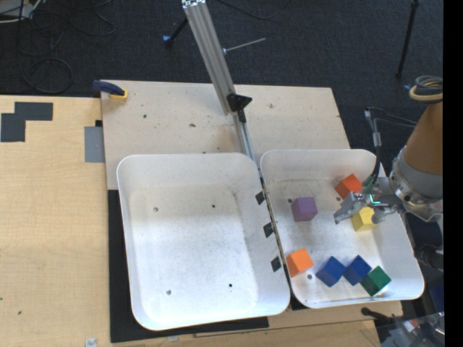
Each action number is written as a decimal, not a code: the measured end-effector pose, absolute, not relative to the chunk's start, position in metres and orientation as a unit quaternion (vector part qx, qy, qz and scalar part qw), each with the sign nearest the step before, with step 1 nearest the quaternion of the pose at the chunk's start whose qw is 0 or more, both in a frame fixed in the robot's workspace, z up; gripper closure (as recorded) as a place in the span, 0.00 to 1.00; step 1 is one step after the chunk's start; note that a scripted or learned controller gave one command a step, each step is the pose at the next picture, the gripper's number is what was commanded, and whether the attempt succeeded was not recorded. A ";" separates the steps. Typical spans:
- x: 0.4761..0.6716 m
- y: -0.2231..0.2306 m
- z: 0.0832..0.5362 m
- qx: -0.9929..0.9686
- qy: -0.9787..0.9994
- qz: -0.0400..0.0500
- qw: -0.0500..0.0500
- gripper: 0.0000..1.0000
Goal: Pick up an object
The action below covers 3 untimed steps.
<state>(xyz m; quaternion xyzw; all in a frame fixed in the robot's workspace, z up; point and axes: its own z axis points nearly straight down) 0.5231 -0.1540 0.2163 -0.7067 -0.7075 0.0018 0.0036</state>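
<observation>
the gripper (352, 210) is lowered into the right bin (405, 284) from the right, just beside the yellow block (363, 218) and the red-orange block (349, 185), likely lined up for a grab. whether the jaws are released or clenched cannot be told; nothing is seen between them. the yellow block sits by the bin's right wall, cube-like, no clear long axis, corners turned slightly. purple block (304, 208), orange block (299, 262), two blue blocks (330, 271) and green block (376, 280) lie apart. left bin (137, 295) is untouched.
</observation>
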 end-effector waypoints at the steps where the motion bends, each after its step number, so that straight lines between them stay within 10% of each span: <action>1: 0.524 -0.155 0.218 -0.708 -0.706 0.001 0.002 0.00; 3: 0.519 -0.149 0.126 -0.707 -0.707 0.002 0.004 0.00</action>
